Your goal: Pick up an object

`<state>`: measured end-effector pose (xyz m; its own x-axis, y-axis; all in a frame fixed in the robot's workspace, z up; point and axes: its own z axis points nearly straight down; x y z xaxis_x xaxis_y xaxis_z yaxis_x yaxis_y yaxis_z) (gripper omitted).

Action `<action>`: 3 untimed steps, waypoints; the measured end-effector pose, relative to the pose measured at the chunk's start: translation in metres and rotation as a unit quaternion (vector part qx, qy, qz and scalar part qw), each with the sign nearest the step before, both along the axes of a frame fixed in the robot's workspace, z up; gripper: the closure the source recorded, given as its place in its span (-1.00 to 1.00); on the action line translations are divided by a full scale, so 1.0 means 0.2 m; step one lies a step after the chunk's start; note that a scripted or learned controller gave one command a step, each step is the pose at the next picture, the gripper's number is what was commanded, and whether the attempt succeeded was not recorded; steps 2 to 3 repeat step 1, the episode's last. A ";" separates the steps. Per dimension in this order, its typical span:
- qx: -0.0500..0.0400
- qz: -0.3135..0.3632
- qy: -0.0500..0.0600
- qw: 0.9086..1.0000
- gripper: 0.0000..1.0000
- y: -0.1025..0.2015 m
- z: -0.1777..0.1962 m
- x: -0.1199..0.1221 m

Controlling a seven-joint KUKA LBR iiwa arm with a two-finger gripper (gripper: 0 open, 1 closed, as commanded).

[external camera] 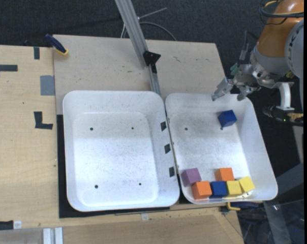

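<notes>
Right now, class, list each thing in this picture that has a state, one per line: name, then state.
gripper: open, above the right bin's far rim, holding nothing
lone blue cube: resting in the right bin, apart from the others
purple cube: resting by the near wall
left bin: level on the bench

One fixed overhead camera looks slantwise down on both bins (67, 103).

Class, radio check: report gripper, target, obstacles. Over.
Gripper open, above right bin's far rim. Blue cube alone below it, ungrasped. Nothing in the way.
</notes>
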<state>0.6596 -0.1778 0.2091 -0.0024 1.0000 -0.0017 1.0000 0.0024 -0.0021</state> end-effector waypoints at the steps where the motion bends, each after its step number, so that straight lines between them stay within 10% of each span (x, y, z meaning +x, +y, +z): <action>1: 0.000 -0.001 -0.003 1.000 -1.00 0.02 0.24 -0.12; 3: 0.000 -0.001 -0.003 1.000 -1.00 0.02 0.24 -0.12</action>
